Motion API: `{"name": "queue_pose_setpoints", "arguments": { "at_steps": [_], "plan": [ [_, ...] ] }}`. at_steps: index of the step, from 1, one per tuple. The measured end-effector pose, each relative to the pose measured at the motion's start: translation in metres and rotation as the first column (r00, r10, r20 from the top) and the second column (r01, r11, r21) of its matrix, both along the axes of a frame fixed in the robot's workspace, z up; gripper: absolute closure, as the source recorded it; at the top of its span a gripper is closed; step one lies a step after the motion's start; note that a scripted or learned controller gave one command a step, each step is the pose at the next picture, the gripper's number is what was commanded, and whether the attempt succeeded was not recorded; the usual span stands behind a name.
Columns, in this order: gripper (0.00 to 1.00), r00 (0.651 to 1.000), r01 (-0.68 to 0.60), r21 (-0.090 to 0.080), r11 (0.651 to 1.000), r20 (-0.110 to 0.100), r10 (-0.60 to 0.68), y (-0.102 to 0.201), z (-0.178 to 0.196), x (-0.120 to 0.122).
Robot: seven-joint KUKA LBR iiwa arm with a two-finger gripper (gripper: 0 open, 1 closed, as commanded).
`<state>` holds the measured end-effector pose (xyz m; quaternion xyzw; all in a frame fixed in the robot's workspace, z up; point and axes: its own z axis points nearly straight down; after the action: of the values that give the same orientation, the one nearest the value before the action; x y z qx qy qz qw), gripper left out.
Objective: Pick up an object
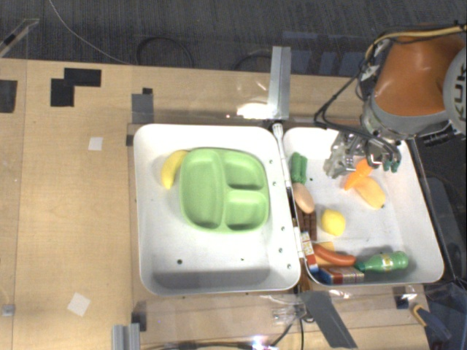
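Observation:
My gripper (363, 157) hangs over the upper right part of the right bin (427, 246), below the orange-banded wrist. An orange object (367, 188) lies right under and slightly in front of it; its upper end reaches up among the gripper's parts. I cannot see whether it is gripped or merely beneath. Elsewhere in that bin are a green vegetable (298, 168), a tan oval piece (303, 197), a yellow lemon (333, 222), a red sausage (333, 255) and a green bottle (384, 262).
The left bin (157, 261) holds a green divided plate (222, 188) with a yellow banana (172, 168) at its left edge. A metal post (279, 79) stands behind the seam between the bins. Cables loop behind the wrist.

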<state>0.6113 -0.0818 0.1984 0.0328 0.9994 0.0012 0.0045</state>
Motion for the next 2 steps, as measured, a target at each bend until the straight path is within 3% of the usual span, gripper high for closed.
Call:
{"name": "queue_pose_setpoints", "arguments": {
  "at_steps": [1, 2],
  "plan": [
    [1.00, 0.983, -0.184, -0.003, 0.983, -0.003, 0.184, -0.041, -0.047, -0.036],
    [1.00, 0.884, -0.467, -0.012, 0.884, 0.002, 0.467, -0.126, -0.005, -0.001]
  ]
}}
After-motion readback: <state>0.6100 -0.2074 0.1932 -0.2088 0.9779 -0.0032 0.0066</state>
